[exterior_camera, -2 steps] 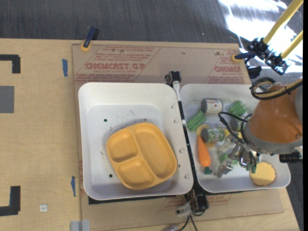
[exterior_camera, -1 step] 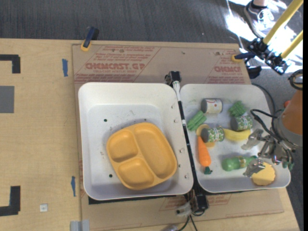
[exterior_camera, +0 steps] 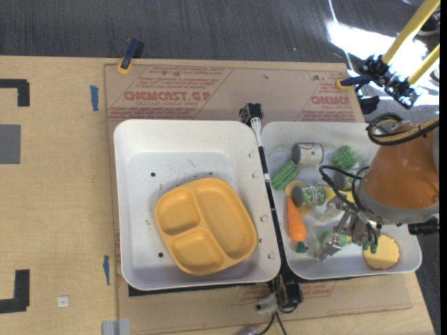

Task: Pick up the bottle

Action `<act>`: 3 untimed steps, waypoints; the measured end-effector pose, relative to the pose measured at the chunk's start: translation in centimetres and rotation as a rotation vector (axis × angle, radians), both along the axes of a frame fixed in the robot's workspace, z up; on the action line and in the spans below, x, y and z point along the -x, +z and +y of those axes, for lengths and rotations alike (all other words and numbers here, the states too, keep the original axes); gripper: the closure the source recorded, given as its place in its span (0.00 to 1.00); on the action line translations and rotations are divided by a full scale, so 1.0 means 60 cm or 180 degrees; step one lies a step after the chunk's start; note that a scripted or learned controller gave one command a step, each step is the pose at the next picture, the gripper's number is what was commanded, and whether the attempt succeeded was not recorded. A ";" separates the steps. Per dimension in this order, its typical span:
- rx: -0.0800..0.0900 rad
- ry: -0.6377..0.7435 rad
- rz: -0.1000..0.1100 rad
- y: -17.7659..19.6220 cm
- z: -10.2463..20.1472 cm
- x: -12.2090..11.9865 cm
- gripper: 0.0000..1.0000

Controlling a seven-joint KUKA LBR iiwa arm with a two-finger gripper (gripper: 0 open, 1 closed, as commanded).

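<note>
The pick looks unfinished. The tool (exterior_camera: 340,237) hangs low in the lower right of the frame, inside the right bin (exterior_camera: 412,262), its dark metal linkage and wires tangled over a clear, glossy patch of something on the bin floor. Whether the tool is spread or closed, or has anything in it, I cannot tell — the parts are too small and cluttered to read.

The likeliest bottle (exterior_camera: 308,195) lies on its side near the middle of the right bin, just up and left of the tool: a small see-through body with a greyish end and a yellow-green tint inside. It appears to rest on the bin floor, so judged from here the grasp and the lift are both left to do.

Around it, the shapes are mostly toy-like plastic:
- an orange carrot (exterior_camera: 297,222), tapered and smooth, lying lengthwise just left of the tool
- a green ribbed piece (exterior_camera: 283,175) beside the divider, and another green ridged item (exterior_camera: 343,158) toward the upper right of the bin
- a short white and grey can (exterior_camera: 307,152) on its side near the bin's upper edge
- a yellow rounded lump (exterior_camera: 381,254) at the lower right corner

The left bin (exterior_camera: 133,152) is matte white with speckled scuffs and holds a yellow divided plate (exterior_camera: 204,225) — three compartments, soft rounded corners. Both bins sit on a protective-film-covered sheet (exterior_camera: 167,86) with red print, laid on the pale wooden worktop (exterior_camera: 49,187). The arm's orange band (exterior_camera: 401,176) is smooth and satiny.
</note>
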State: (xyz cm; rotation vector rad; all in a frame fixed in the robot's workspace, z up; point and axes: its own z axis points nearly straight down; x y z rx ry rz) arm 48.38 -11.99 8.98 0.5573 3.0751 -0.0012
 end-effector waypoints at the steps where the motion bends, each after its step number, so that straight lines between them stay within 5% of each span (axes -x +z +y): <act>1: -0.0003 0.0463 0.0035 0.097 -0.105 -0.036 0.00; 2: -0.0012 -0.0102 0.0029 0.065 -0.073 -0.210 0.00; 3: -0.0012 -0.0679 0.0022 0.180 -0.142 -0.287 0.00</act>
